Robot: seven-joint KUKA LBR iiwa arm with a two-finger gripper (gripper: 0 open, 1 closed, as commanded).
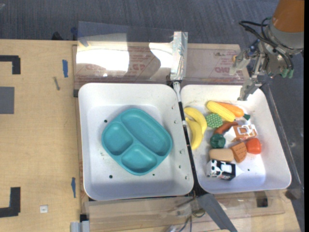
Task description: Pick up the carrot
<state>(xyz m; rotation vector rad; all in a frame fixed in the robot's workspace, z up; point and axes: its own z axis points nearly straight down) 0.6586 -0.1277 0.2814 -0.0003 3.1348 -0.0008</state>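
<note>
An orange band (289, 6) tops grey wrist hardware, black cables (256, 27) looping beside the metallic end effector (248, 88).

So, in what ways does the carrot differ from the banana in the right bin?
The carrot is orange with a green tip; the banana is plain yellow. The carrot is straight and lies slantwise near the bin's back; the banana is curved and lies along the left wall. The carrot rests against the corn; the banana lies apart. Both lie flat in the right bin.

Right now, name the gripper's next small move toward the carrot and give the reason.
Probably ease left and down: the gripper hangs over the right bin's back edge, while the carrot lies just beyond, against the corn.
</note>
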